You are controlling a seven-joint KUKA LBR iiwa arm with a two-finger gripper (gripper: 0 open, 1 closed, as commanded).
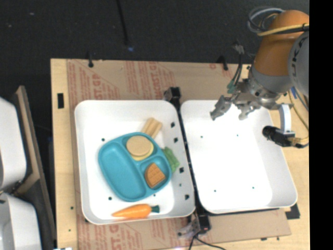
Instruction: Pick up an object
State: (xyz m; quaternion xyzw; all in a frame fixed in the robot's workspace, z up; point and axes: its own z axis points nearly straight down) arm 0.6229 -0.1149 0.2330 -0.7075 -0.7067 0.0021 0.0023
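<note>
Dark floor | wooden bench (114, 79) | two white bins (86, 139) | jaws (232, 111) wide, holding nothing

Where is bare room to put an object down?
The right bin floor is bare below the gripper. The left bin is crowded: blue tray, carrot, wooden block; a bare strip lies along its left wall.

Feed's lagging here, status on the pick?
Gripper over right bin, fingers open, holding nothing. Carrot, blue tray with toy food in left bin. Path unobstructed.
</note>
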